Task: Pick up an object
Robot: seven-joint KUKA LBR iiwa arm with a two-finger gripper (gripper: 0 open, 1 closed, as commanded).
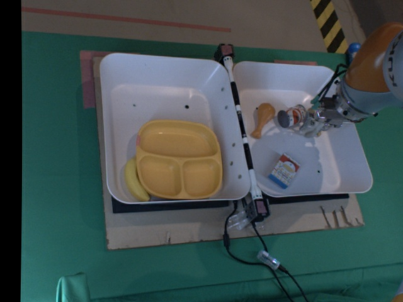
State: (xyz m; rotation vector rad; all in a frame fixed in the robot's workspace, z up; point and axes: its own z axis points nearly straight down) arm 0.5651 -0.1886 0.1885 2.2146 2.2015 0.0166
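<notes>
The landmark here is the black-and-white divider strip that runs between the two bins on the green tabletop.

Well to the left of the strip, the left bin holds a yellow banana lying against its near left wall. Touching the banana on its right is a yellow three-compartment tray, which lies flat and reaches almost to the bin wall beside the strip.

Just right of the strip, in the right bin, a tan toy chicken drumstick lies tilted, thick end toward the far side. Further right of the strip and nearer the camera, a small blue, white and red carton lies flat on the bin floor, apart from everything else.

Right of the drumstick, a small can lies on its side with its dark end facing the strip. The gripper sits right against the can's far-from-strip end, low over the bin floor. Whether the jaws are spread or pinching the can cannot be told from this angle.

Farthest from the strip, the grey arm with its orange band comes in over the right bin's edge.

Near the strip's close end, a black cable trails over the tabletop.
</notes>
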